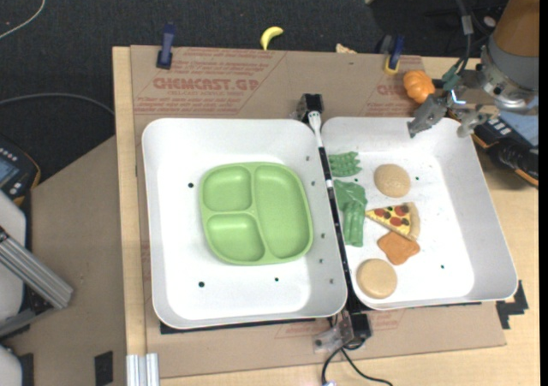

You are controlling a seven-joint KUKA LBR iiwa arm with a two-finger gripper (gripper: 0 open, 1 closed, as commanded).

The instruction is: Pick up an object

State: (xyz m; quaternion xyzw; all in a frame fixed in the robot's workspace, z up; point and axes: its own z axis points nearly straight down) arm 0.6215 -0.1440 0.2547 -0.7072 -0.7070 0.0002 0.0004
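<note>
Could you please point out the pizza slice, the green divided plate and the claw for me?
pizza slice [395,218]: camera view, on its topped centre.
green divided plate [255,211]: camera view, on the ridge where compartments meet.
claw [443,115]: camera view, midway between fingertips.

Open floor along right side of right bin [479,204]; food clustered by its left wall. Green plate [255,211] fills centre of left bin [167,204].

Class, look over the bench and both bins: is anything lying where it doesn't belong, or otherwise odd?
Two things lie outside the bins. An orange toy rests on the brown board beyond the right bin, near the gripper. A yellow banana-like piece lies off the board's far edge. The green plate sits slightly askew in the left bin.
</note>
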